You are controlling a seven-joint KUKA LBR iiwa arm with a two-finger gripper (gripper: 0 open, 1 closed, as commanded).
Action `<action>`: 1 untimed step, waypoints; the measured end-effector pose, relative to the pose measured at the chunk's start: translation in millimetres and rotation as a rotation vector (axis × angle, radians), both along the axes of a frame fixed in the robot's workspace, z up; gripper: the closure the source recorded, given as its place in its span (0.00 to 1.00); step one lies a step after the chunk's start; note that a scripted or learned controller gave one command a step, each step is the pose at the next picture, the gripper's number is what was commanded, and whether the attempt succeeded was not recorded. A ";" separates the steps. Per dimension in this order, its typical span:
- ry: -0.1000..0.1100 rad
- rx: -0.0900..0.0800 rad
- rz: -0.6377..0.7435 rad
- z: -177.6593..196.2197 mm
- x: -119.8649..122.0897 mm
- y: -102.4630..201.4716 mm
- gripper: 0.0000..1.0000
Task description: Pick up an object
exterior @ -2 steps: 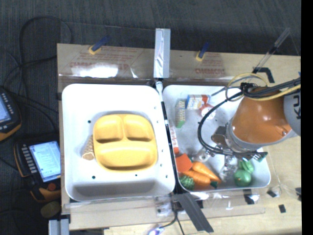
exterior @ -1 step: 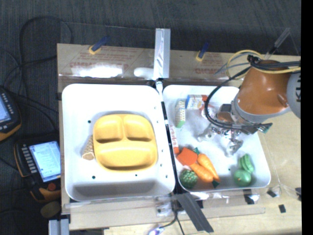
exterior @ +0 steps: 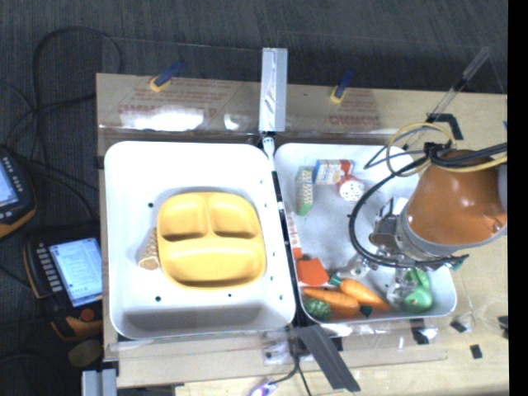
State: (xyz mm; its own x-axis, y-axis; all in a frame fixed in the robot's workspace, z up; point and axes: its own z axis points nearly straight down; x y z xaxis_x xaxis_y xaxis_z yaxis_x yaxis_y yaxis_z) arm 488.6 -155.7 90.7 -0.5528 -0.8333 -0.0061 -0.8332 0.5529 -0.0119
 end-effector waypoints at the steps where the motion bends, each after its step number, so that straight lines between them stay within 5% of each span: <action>1: 0.005 0.008 0.056 -1.1 55.8 -35.0 0.00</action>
State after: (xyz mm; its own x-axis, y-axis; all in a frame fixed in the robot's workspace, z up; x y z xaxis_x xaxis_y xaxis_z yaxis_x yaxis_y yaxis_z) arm 544.5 -190.7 89.6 -0.5057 -0.8627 -0.0097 -0.8627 0.5057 -0.0034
